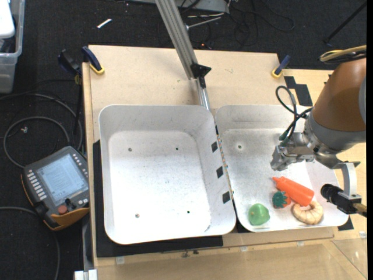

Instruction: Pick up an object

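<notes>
In the right bin [245,127] lie an orange carrot-shaped toy [295,189], a small dark green piece [280,199] at its lower end, a green ball-like object [259,214] and a tan ring-shaped pastry [308,213], all near the bin's front right corner. My gripper [284,158] hangs over the right bin, just above and left of the carrot's upper tip. The arm's grey and orange wrist [344,107] rises behind it to the right.
The left bin [116,121] sits beside the right one. A slanted metal bar [178,31] runs from the top down to the gap between the bins. A teach pendant [55,185] lies on the floor at left. Clamps [93,60] hold the bench's back corners.
</notes>
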{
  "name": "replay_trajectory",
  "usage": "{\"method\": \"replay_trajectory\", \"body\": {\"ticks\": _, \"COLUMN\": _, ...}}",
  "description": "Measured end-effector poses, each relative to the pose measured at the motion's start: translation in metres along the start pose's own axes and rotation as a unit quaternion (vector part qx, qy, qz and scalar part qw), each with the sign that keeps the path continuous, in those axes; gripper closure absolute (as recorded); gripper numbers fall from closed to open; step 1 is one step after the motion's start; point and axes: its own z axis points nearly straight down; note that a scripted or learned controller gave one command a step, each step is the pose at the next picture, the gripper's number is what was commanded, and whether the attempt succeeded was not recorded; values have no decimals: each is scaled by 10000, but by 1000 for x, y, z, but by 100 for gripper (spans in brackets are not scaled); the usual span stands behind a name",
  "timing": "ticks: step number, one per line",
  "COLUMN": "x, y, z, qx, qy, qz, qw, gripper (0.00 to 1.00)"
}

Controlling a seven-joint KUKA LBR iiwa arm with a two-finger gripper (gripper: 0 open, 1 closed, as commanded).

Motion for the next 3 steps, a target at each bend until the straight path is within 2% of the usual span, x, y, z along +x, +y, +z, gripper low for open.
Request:
{"method": "replay_trajectory", "body": {"ticks": 1, "x": 0, "y": 1, "z": -22, "qx": 10, "qy": 0, "qz": -4, "qw": 10000, "gripper": 100}}
{"method": "replay_trajectory", "body": {"ticks": 2, "x": 43, "y": 6, "z": -21, "qx": 27, "qy": 11, "qz": -25, "qw": 10000, "gripper": 100}}
{"method": "replay_trajectory", "body": {"ticks": 3, "x": 102, "y": 16, "z": -28, "qx": 24, "qy": 16, "qz": -33, "qw": 10000, "gripper": 100}}
